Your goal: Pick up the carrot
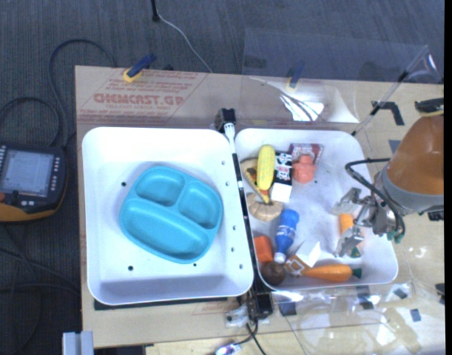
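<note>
— What is seen of the setting?
— Dark grey carpet surrounds a tan bench (211,95) on which two shallow white bins are set side by side. A blue divided tray (171,211) is held in the left bin (100,198). A teach pendant (26,177) is laid on the floor to the left.

— Where is the carrot found?
— The carrot (328,273) is laid flat along the near edge of the right bin (385,268), just beside a dark round item (274,274). A banana (265,167) and a blue bottle (286,231) are seen further left in that bin.

— And the gripper?
— The gripper (350,222) is lowered into the right bin, above the carrot and apart from it. Its fingers are spread, and a small orange piece (346,222) is seen between them; whether it is gripped cannot be told.
</note>
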You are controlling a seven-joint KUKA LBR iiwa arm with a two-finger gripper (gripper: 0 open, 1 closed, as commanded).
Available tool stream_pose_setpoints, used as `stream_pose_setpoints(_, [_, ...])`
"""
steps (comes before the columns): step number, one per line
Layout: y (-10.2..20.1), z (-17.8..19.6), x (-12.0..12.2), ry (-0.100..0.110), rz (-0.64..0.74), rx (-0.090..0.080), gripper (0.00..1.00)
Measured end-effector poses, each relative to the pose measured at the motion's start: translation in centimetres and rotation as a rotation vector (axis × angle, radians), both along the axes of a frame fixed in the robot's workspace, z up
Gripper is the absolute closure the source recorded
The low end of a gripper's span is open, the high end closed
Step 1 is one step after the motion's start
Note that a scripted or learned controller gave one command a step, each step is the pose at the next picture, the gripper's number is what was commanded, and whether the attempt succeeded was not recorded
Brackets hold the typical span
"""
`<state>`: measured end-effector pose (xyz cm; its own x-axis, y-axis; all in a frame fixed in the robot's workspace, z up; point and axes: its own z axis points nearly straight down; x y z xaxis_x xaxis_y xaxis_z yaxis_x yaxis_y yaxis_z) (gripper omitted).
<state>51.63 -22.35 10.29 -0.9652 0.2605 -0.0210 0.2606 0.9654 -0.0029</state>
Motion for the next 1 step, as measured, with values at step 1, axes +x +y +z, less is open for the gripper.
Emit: stream_pose_setpoints(1, [0.60, -1.25, 5.24, 0.006, -0.300, 0.008, 0.00])
